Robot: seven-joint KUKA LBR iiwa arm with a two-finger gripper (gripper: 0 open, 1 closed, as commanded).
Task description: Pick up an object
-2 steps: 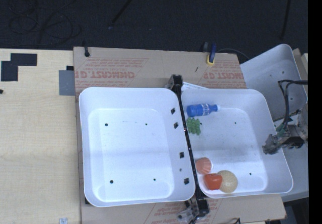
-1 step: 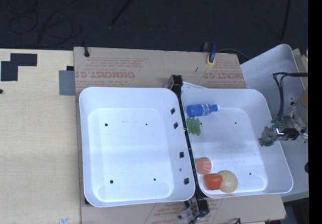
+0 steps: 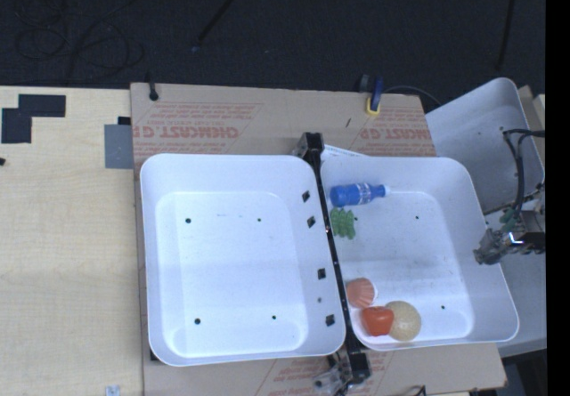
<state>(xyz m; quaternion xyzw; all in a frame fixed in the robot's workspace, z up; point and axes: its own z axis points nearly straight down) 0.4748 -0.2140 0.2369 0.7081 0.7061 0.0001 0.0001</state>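
From the overhead camera, the right bin [image 3: 445, 181] holds everything: a blue bottle [image 3: 356, 194] at its upper left, a green sprig [image 3: 343, 223] just below, and three rounded fruits [image 3: 383, 312] clustered at the lower left wall. The bottle looks light, stiff and slick; its middle seems the best hold. The pincer [image 3: 499, 247] sits at the frame's right, outside the rim; I cannot tell its opening. The bin's centre offers open room.

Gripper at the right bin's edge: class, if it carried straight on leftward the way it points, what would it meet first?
Probably the right bin's right wall. The gripper sits just outside it, aimed left. Height is unclear from above; if it cleared the rim, bare bin floor comes next, well before the green toy.
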